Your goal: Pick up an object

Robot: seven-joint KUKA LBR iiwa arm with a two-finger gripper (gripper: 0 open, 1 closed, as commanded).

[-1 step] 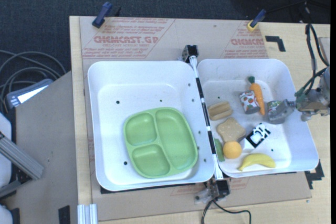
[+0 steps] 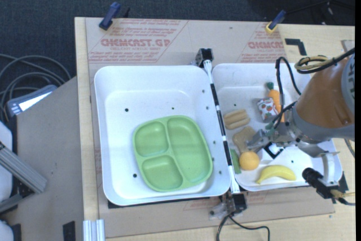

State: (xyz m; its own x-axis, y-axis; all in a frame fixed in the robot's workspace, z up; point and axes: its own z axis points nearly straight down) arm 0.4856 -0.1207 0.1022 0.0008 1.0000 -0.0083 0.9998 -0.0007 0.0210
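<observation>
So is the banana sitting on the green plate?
No, the banana lies in the right bin next to the orange, while the green plate is over in the left bin.

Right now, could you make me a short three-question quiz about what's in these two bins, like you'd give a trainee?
1. True or false: the green plate lies in the right bin.
2. Which fruit lies nearest the front edge of the right bin: A) the banana, B) the carrot, C) the bread roll?
3. Fill in: the orange sits just to the ____ of the banana in the camera view.

Key: 1. False; it lies in the left bin. 2. A. 3. Left.
</observation>
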